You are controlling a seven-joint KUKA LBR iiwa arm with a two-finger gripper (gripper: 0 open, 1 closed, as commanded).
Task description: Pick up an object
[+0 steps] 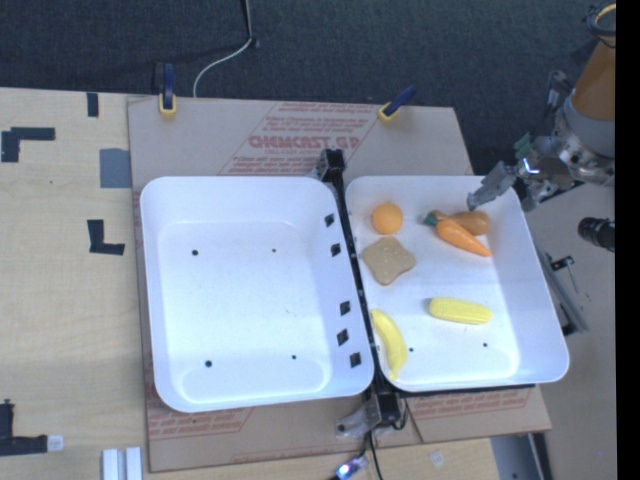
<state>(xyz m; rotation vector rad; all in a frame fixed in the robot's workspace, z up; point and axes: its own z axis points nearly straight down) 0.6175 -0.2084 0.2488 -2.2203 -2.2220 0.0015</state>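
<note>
Hovering at the far right corner of the right bin [530, 268], the gripper [487, 195] points one grey finger down beside the carrot [462, 234]; whether its jaws are wide or narrow I cannot tell. A grasp here could slip, since the carrot looks smooth, tapered and hard, apt to squirt sideways or pin against the bin wall. Outward lie a round orange ball [387, 218], a flat tan bread slice [387, 260], a bumpy corn cob [460, 311] and a curved glossy banana [390, 341].

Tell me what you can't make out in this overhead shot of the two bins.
- Claw: small and blurred at the right bin's far corner; open or shut unclear.
- Brownish item behind the carrot: partly covered by it, unidentifiable.
- Arm: cut off by the frame's right side.
</note>
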